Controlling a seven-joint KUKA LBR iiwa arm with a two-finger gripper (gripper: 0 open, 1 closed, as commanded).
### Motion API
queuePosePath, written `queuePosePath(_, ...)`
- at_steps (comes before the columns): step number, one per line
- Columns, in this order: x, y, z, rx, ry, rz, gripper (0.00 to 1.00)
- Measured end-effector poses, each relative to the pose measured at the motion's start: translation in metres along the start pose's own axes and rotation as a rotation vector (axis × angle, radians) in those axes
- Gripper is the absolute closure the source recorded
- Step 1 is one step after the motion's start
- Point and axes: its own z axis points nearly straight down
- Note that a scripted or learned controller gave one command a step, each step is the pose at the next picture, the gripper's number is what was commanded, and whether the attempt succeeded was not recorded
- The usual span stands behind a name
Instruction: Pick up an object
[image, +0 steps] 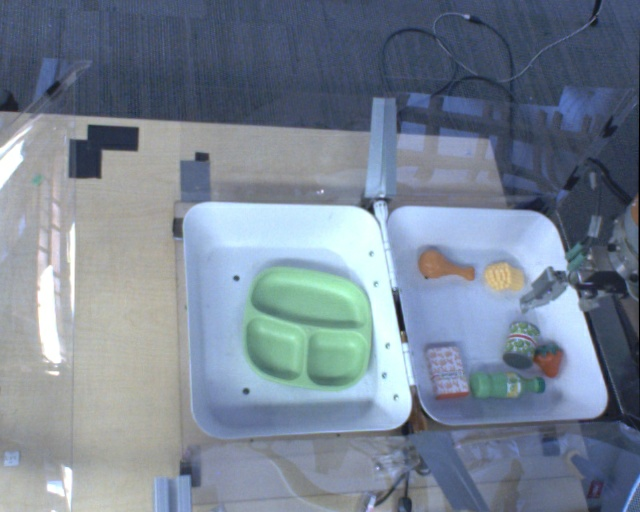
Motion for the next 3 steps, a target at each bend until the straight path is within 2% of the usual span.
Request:
queuePosePath(1,-0.044,-0.004,0.171,0.000,0.003,0.107,0.00)
queuePosePath(2,-0.044,-0.001,0.160,-0.005,0.001,0.105,1.00)
queuePosePath(3,0.018,0.027,0.039,-0.004,0.000,0.120,1.00)
